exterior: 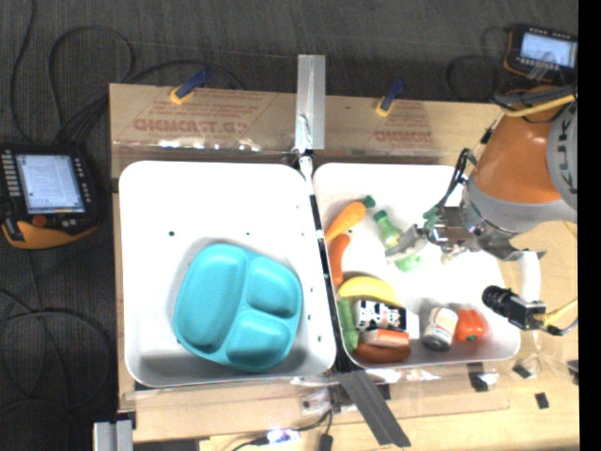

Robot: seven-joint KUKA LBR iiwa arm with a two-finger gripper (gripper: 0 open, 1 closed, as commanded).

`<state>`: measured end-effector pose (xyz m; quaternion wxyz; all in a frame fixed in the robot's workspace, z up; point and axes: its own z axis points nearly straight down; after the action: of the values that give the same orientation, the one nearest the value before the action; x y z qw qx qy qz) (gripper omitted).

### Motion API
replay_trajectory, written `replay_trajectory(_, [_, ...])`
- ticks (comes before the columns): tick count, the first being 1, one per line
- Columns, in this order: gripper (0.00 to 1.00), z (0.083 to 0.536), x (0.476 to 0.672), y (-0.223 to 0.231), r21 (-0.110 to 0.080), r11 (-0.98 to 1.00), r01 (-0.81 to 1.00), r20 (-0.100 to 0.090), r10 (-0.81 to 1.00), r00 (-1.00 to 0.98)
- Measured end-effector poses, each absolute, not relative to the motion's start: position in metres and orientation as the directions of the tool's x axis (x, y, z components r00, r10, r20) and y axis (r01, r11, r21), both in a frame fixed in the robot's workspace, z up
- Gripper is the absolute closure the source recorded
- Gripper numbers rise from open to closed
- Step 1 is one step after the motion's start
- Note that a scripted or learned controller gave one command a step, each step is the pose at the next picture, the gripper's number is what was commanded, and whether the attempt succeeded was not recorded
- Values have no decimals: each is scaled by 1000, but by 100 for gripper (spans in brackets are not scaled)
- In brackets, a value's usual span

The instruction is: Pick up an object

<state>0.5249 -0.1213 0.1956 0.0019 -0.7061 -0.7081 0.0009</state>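
Observation:
My gripper reaches in from the right over the middle of the right bin. It hovers on or just above a light green bottle that lies at a slant, and the bottle's lower end pokes out under the gripper. An orange carrot lies at the bin's left wall. Along the front wall sit a yellow banana, a black-and-white box, a brown and red hot dog, a small can and a red-orange pepper.
The left bin holds a turquoise divided plate. A metal post stands behind the divider between the bins. The arm's orange band hangs over the right bin's far right corner. A pendant lies off the bench at left.

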Motion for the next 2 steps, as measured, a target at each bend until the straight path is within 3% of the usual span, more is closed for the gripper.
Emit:
replay_trajectory(1, [0, 89, 588, -151, 13, 58, 998, -5, 998, -58])
replay_trajectory(2, [100, 99, 588, -150, 13, 58, 998, -3, 998, -58])
